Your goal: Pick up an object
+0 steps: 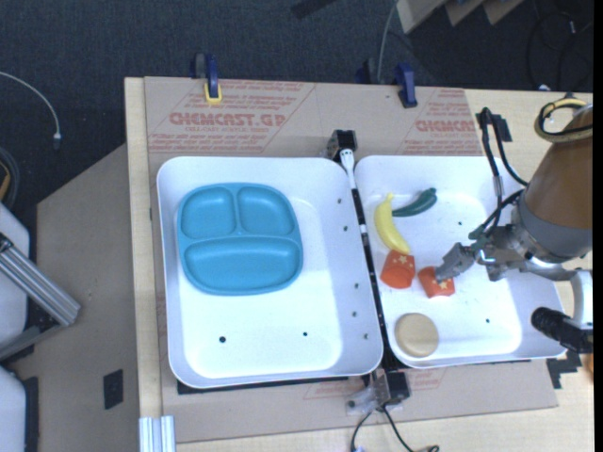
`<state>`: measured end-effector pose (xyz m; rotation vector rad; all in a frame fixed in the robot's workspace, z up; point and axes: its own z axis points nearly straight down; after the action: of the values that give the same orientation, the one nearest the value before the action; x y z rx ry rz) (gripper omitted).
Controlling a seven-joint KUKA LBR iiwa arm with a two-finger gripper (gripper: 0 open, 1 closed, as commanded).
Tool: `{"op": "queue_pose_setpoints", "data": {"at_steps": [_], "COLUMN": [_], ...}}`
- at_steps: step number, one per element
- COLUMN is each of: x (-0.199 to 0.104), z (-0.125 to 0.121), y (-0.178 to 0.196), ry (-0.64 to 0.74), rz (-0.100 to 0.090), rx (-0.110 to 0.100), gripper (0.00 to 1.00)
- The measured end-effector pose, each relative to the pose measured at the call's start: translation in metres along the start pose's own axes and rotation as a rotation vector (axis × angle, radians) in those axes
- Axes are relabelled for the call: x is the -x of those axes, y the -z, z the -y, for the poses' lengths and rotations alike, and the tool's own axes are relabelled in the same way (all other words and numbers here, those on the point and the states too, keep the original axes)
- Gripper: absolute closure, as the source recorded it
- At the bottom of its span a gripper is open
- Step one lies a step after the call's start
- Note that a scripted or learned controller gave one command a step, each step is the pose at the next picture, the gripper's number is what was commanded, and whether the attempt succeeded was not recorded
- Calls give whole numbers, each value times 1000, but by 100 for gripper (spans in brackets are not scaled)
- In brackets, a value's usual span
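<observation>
"CHEMCAST" is printed on the counter (236, 111); the gripper (452, 264) touches a red block (437, 282), grip state unclear.

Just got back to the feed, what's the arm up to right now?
The arm is reaching into the right bin from the right, with its gripper low over a small red piece. A second red piece, a banana, a dark green item and a tan round object lie nearby. Nothing looks lifted yet. The left bin holds a blue divided plate.
</observation>
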<state>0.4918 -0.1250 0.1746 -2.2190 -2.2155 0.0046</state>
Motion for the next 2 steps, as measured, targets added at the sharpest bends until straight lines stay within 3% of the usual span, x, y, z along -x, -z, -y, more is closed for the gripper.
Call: {"op": "queue_pose_setpoints", "data": {"at_steps": [2], "x": [-4], "z": [1], "y": [-93], "ry": [0], "rz": [0], "rx": [2], "gripper": [0]}}
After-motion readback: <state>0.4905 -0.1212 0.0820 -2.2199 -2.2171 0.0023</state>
